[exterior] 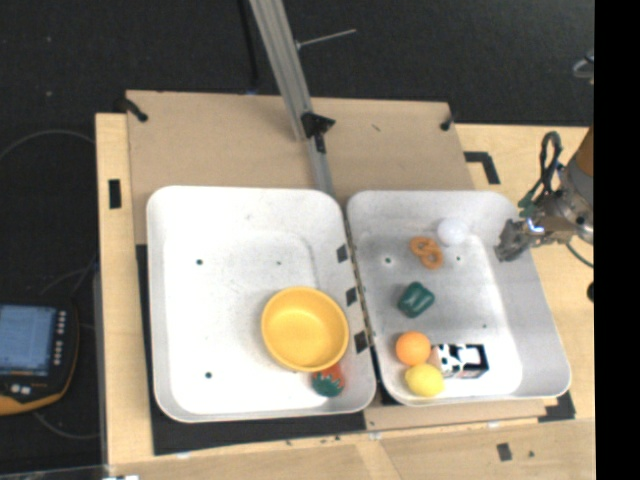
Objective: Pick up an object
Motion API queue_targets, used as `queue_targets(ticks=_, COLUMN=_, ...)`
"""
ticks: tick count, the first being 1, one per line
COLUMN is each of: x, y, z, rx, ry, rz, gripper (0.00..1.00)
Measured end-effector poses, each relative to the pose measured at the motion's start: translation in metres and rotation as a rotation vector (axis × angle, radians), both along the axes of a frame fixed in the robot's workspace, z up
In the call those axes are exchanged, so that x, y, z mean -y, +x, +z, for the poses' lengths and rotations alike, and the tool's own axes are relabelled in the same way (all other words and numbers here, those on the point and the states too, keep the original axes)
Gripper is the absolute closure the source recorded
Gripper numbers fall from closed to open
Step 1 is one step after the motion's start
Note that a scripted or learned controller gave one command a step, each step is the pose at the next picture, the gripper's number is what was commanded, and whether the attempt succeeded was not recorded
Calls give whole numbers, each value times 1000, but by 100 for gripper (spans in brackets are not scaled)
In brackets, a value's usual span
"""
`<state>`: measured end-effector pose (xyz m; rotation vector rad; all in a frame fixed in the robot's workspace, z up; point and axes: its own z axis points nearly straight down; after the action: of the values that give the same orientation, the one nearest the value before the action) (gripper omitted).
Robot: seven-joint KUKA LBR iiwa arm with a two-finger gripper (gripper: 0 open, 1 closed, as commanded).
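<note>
Overhead, the metal hand [512, 240], grip unclear, hangs beside the smooth white bin [520, 298] holding a round orange [412, 348].

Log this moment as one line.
gripper: at right bin's right rim | holding: nothing seen | nearest: white ball | yellow bowl: left bin

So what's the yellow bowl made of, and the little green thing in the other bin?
The yellow bowl looks like plastic: one even colour, smooth, with a soft sheen inside. The green thing is a small, blocky dark green lump with a dull finish, maybe plastic or rubber; it is too small to tell for sure. Both bins, like the left bin, look like smooth white plastic with grey scuffs.
</note>
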<state>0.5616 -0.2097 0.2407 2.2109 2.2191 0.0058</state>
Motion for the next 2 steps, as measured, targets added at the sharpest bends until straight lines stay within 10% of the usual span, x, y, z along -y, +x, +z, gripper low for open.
queue_targets(ticks=2, x=-44, y=-11, z=39, rx=-8, ry=3, rz=1, gripper=100)
